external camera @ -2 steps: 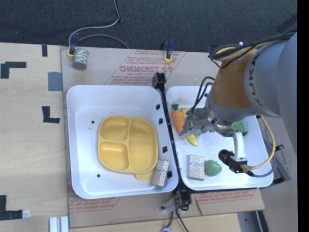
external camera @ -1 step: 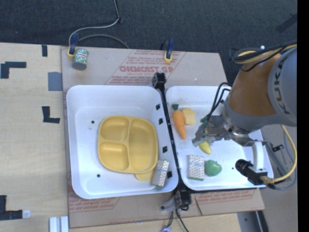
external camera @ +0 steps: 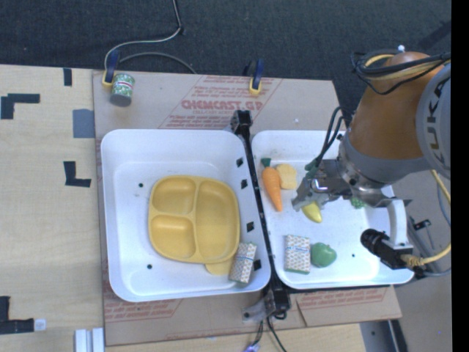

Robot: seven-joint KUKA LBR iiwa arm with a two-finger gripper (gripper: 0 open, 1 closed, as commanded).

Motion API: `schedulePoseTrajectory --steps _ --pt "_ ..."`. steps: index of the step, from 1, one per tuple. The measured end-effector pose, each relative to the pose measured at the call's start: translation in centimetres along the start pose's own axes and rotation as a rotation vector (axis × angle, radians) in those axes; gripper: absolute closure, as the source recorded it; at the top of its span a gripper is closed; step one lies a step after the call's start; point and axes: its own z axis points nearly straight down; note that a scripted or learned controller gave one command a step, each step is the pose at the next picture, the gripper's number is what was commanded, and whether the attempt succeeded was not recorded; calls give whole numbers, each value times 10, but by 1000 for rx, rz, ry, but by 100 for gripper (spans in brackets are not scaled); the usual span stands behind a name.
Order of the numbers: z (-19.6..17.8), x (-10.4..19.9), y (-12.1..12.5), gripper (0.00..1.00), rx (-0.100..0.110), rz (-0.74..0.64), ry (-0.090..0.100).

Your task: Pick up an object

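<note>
A small yellow piece (external camera: 314,213), probably a toy banana or lemon, lies in the right bin (external camera: 366,273) directly under the gripper (external camera: 311,196); this is judged to be the object targeted for pick-up. The tool partly covers it, so only its lower end is exposed. Whether the jaws are spread or closed, and whether they touch the piece at all, cannot be told from this angle, and no grasp can be claimed. The gripper sits low over the bin because the arm (external camera: 392,116) reaches in from the right edge and bends down over it.

Just left of the target, a toy carrot (external camera: 272,188) lies lengthwise beside the divider, with a pale yellow item (external camera: 286,176) touching or nearly touching it. Nearer the front wall, a patterned packet (external camera: 297,254) rests against a green toy (external camera: 322,254). These are loose and scattered, as suits random picking.

The left bin (external camera: 117,218) holds a yellow divided plate (external camera: 194,218), lying flat, and a second small packet (external camera: 243,262) propped at the plate's front corner beside the divider. Both bins rest on a cardboard sheet (external camera: 212,101), held to the surface by two clamps (external camera: 255,86) at its far edge. A small can (external camera: 122,89) stands on the sheet's far left corner, well apart from the work.
</note>
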Motion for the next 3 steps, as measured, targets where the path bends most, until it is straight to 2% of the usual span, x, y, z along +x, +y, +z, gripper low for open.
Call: schedulePoseTrajectory --steps 3 --pt "-28 1 1 100 3 -4 -1"
